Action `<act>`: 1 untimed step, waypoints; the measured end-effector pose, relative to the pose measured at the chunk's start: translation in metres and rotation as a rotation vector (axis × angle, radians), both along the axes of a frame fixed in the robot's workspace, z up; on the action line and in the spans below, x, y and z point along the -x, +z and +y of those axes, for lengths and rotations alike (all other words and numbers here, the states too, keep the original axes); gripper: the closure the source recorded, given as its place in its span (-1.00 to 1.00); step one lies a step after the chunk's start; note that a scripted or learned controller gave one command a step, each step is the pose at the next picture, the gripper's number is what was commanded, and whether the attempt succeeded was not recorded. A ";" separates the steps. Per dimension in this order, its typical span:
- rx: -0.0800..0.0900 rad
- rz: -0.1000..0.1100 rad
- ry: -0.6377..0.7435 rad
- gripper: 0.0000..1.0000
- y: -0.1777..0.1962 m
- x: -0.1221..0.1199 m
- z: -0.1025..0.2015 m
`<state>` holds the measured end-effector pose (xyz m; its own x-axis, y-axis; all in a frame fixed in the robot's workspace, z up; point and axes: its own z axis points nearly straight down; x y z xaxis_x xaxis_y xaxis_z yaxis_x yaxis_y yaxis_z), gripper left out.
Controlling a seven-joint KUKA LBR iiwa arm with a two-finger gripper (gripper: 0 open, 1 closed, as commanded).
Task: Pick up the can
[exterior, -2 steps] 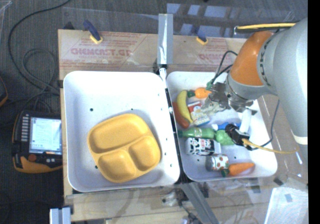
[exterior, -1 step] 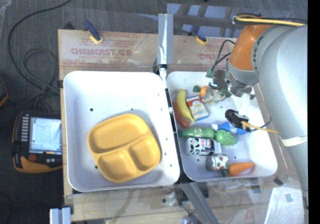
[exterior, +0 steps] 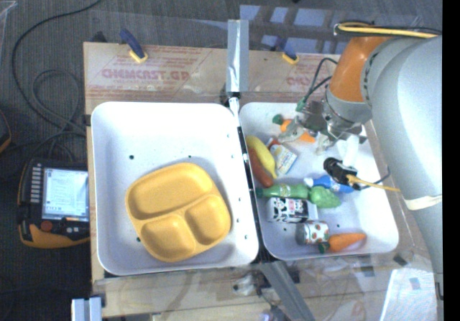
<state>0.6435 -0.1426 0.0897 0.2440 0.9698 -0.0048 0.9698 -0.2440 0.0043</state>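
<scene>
Two shallow white bins side by side. We judge step as approach: grey arm with orange band (exterior: 356,72) over right bin's far end, two-finger gripper (exterior: 316,129) low among clutter there; grip state we cannot tell. Next move, as we read it: shift toward near side, centre over can.

Left bin (exterior: 115,140): yellow three-compartment plastic tray (exterior: 178,210).

Right bin (exterior: 381,226): yellow banana (exterior: 261,156), green bottle (exterior: 298,191), black-and-white carton (exterior: 289,209), orange carrot (exterior: 346,241), small patterned metal can (exterior: 313,233) touching carrot, well apart from gripper.
</scene>
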 end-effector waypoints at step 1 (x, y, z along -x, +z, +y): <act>-0.001 -0.005 0.060 -1.00 0.000 0.044 0.027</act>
<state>0.5992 -0.1156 0.0902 0.1852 0.9827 -0.0030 0.9827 -0.1851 0.0095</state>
